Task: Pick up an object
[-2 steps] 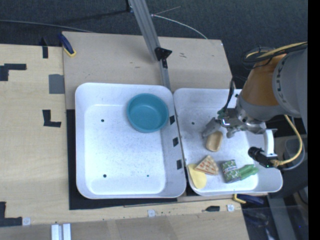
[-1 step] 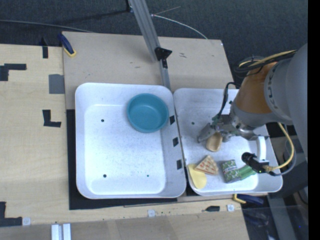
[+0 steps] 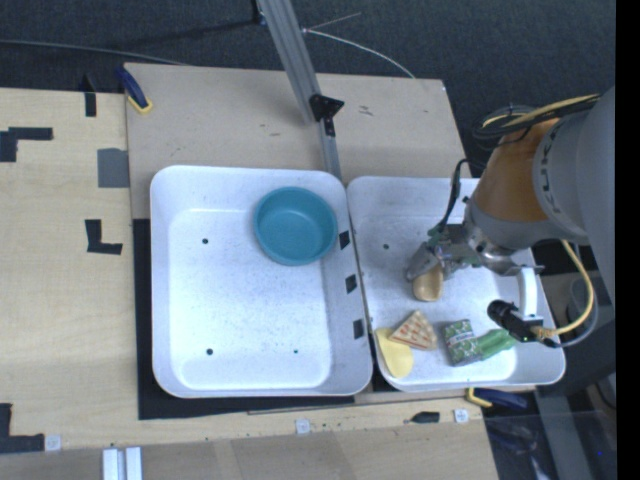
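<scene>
In the right bin [image 3: 390, 213] lie a tan rounded piece [image 3: 428, 286], a wedge-shaped cracker-like piece [image 3: 415, 330], a yellow piece [image 3: 393, 354] at the bin's front left corner, and a green packet [image 3: 472, 342]. My gripper [image 3: 430, 265] reaches down from the right, its tip right at the tan piece's upper edge. The fingers merge into one dark shape against the bin floor. A blue bowl [image 3: 294, 225] stands in the back right of the left bin [image 3: 200, 298].
A slanted metal post [image 3: 296, 58] rises behind the bins, ending at a black clamp [image 3: 324, 106]. The arm's orange band [image 3: 512, 180] and cables [image 3: 560, 308] overhang the right bin's right side. A black connector [image 3: 503, 316] hangs above the green packet.
</scene>
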Motion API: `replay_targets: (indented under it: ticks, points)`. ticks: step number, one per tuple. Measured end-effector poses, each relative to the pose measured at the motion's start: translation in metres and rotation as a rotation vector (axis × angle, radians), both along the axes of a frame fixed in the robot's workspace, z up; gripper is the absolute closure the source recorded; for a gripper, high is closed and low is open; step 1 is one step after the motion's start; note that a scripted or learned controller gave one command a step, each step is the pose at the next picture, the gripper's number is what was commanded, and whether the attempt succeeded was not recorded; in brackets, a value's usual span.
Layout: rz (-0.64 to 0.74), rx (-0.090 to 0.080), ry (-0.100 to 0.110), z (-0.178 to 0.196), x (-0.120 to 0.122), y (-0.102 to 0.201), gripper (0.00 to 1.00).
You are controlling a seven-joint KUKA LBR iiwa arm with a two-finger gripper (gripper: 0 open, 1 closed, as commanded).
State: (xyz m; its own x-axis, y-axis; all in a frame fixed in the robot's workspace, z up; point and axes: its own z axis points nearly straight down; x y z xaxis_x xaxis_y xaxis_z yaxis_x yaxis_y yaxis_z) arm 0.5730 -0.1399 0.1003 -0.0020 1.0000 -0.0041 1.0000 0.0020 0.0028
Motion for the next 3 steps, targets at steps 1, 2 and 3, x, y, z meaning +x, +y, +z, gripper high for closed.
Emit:
replay_targets:
  ticks: [1,2,3]
  points:
    - [-0.001,0.003,0.0,0.053,-0.005,-0.008,1.0]
    - [0.0,0.003,0.0,0.103,-0.004,-0.008,1.0]
    - [0.004,0.006,0.004,0.104,0.0,0.043,1.0]
